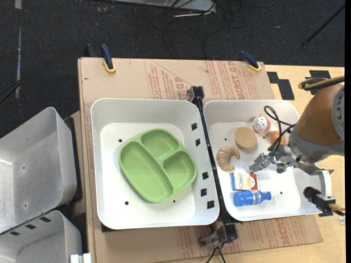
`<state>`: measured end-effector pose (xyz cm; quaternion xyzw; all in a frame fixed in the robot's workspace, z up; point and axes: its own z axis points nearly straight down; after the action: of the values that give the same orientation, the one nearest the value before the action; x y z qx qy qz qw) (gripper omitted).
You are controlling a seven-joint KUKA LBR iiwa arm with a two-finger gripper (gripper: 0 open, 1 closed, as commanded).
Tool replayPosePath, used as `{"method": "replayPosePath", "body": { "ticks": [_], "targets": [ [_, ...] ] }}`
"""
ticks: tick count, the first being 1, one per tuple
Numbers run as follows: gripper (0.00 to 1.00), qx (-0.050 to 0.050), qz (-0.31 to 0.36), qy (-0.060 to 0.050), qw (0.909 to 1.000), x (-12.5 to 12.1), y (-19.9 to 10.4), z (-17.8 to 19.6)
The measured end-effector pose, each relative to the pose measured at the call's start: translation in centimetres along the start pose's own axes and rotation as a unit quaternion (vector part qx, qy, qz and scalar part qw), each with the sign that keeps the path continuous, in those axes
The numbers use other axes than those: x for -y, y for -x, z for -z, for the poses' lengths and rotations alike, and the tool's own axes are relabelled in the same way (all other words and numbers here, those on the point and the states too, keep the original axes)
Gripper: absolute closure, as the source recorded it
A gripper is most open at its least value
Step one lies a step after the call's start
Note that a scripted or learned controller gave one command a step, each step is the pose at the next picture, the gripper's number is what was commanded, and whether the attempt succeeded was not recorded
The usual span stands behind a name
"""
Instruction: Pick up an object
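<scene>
Toys and food pieces sit in the right bin (216, 109), close to the gripper (262, 163).

Whether the gripper is open or shut, I cannot tell; nothing shows between its tips. It hangs low over the middle of the right bin, and the grey arm (321, 130) with the orange band comes in from the right. Just below the gripper lies a small red and white box (243, 181), and under that a blue bottle (251, 198) on its side near the bin's front edge. To the gripper's left is a tan croissant (227, 157). Up and left is a round tan block (245, 138), and above it a small white ball (260, 124). Far to the left, the other bin (104, 114) holds a green plate (157, 165) with three parts.
</scene>
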<state>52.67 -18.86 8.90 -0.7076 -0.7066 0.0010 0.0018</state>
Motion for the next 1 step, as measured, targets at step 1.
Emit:
{"method": "replayPosePath", "body": {
  "ticks": [1],
  "targets": [
    [1.0,0.001,0.0,0.003,1.0,-0.13,0.03,1.33]
  ]
}}
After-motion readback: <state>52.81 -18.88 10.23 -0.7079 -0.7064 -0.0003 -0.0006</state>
